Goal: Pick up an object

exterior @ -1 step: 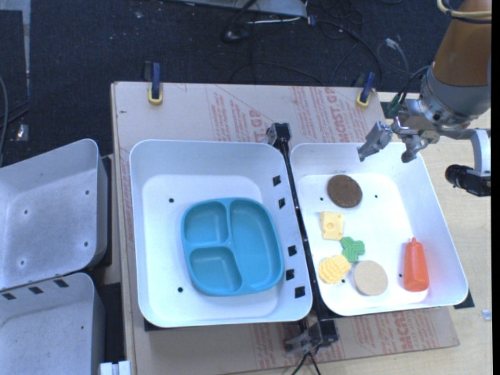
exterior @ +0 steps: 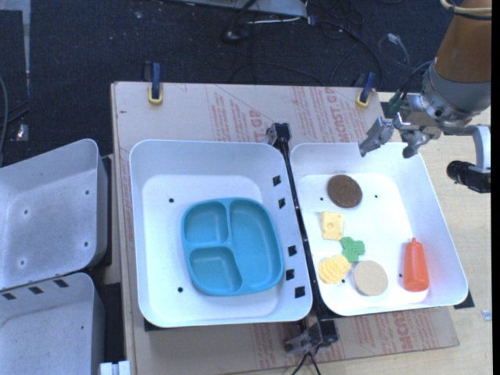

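My gripper (exterior: 388,143) hangs open above the far edge of the right bin (exterior: 437,209), with nothing between its fingers. Below it in that bin lie a brown round cookie (exterior: 344,191), a yellow cheese wedge (exterior: 333,226), a green broccoli piece (exterior: 353,248), a yellow ridged chip (exterior: 334,269), a tan round disc (exterior: 370,278) and an orange-red bottle (exterior: 415,265). The cookie is the nearest to the gripper, a little toward the front left of it.
The left bin (exterior: 156,178) holds a blue three-compartment tray (exterior: 232,245). A black divider clip strip (exterior: 291,209) runs between the bins. Two yellow clamps (exterior: 155,94) (exterior: 364,96) hold the cardboard at the back. Spare white bins (exterior: 47,209) lie at the left.
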`<state>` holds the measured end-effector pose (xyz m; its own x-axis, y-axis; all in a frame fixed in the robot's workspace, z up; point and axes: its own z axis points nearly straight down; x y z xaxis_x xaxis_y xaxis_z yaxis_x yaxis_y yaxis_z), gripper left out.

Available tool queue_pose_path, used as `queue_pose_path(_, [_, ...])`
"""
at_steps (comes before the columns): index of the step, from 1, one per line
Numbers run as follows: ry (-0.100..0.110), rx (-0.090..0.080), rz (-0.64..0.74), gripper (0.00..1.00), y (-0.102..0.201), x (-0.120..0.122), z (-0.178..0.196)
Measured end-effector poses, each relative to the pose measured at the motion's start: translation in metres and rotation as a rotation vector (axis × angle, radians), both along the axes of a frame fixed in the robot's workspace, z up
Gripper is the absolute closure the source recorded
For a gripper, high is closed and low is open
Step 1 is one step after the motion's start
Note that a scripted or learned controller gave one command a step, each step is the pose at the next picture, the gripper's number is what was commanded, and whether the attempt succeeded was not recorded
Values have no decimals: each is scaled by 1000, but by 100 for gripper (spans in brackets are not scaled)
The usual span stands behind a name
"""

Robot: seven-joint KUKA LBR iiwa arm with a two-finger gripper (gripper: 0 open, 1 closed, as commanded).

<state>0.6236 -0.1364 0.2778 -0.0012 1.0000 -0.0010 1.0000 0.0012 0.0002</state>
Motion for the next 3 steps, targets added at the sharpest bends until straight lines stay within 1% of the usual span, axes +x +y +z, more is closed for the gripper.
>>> queue_pose_path(1, [5, 1, -2, 0, -2, 3, -63])
queue_pose_path(2, [5, 1, -3, 0, -11, 0, -113])
queue_pose_path(3, [4, 1, -2, 0, -14, 8, -171])
